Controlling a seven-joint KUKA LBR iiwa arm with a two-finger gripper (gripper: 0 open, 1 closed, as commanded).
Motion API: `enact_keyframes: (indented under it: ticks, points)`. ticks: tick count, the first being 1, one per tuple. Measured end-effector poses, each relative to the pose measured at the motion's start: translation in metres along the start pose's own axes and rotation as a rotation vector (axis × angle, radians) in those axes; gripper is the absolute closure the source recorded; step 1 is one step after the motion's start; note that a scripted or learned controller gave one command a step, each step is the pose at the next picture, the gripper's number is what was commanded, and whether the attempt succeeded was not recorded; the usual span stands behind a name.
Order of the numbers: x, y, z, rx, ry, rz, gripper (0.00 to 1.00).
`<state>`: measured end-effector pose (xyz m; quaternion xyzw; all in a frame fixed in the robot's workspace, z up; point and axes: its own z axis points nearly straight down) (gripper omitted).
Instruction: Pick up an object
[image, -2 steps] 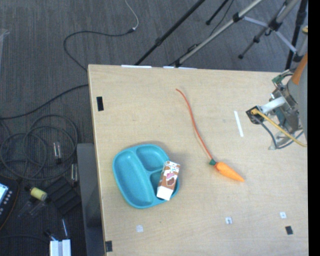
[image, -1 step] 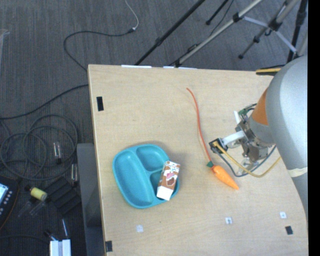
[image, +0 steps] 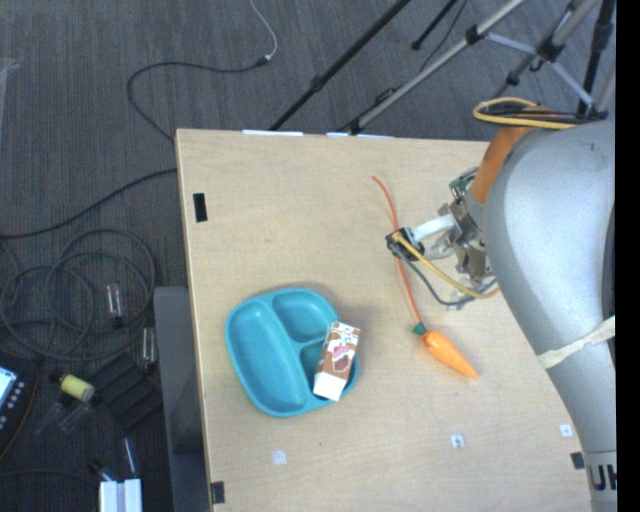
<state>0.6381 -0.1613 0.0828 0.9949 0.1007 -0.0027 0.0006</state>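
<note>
On the bench (image: 300, 200), orange carrot (image: 450, 355), long thin red stem

Grey carpet (image: 90, 90), black cables (image: 75, 290), tripod legs (image: 500, 40)

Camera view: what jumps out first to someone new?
The bright blue divided plate at lower centre of the wooden table, with a small carton resting on its right rim. To its right lies a toy carrot, apart from the plate. The grey arm looms over the right side.
</note>
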Motion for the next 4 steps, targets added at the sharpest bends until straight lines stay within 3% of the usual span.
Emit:
enact_keyframes:
  ticks: [1, 2, 3, 4]
  points:
    - [0.001, -0.025, -0.022, -0.001, 0.001, 0.001, 0.00]
    - [0.000, -0.026, -0.029, -0.002, -0.005, 0.000, 1.00]
    - [0.033, -0.116, -0.128, 0.003, 0.002, -0.041, 1.00]
    - [0.001, -0.075, -0.230, 0.000, 0.002, 0.001, 1.00]
